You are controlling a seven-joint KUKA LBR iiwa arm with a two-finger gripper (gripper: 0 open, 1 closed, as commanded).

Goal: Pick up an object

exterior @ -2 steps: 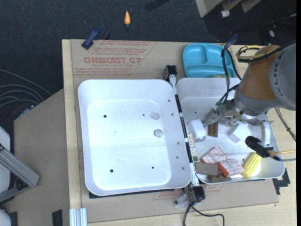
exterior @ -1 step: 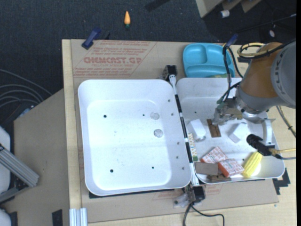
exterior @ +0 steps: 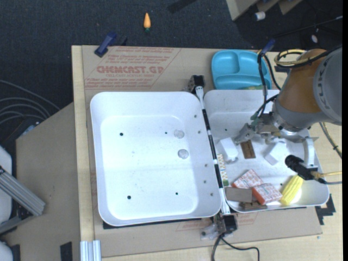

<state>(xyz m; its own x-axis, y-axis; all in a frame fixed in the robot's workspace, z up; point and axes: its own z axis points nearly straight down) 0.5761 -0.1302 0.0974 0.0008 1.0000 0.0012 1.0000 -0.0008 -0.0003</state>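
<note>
My gripper hangs low over the middle of the right bin, with the arm coming in from the right. Just below it lies a small brown piece. To its left is a white block, and to its right a small white piece. Nearer the front of the bin lie a red-and-white patterned packet, a red box, a brown block and a yellow corn cob. Nothing is visibly held.
The left bin sits beside the right one, with a black rail between them. A blue tray stands behind the right bin. A blue clip lies at the board's far left corner.
</note>
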